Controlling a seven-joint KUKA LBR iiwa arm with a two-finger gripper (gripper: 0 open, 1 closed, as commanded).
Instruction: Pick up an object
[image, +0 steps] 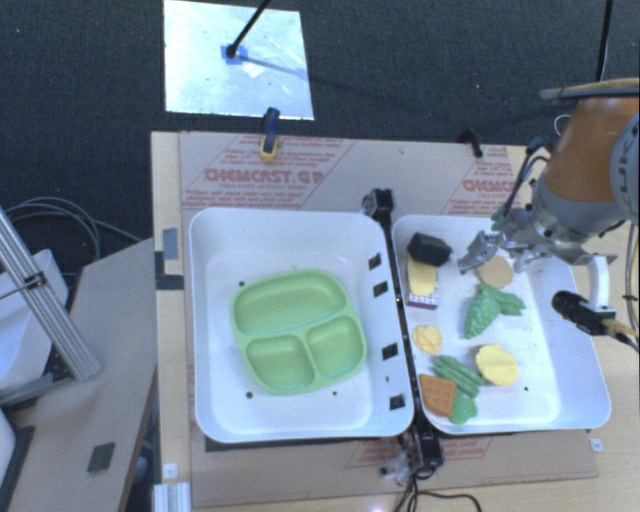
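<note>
My gripper (484, 252) hangs over the back of the right bin (580, 400), just above a tan round piece (494, 274); nothing shows in its grasp. A black lump (428, 246) lies to its left, with a yellow and red block (423, 279) beside that. In front of the tan piece lies a green leafy piece (485, 309). Further forward are a small yellow piece (427, 338), a green bean pod (456, 371), a yellow chunk (497, 364) and an orange waffle (437, 394).
The left bin (220, 400) holds a light green divided plate (297, 330). A ridge with black clips (385, 300) separates the two bins. The grey and orange arm (590, 160) stands over the right bin's back right corner.
</note>
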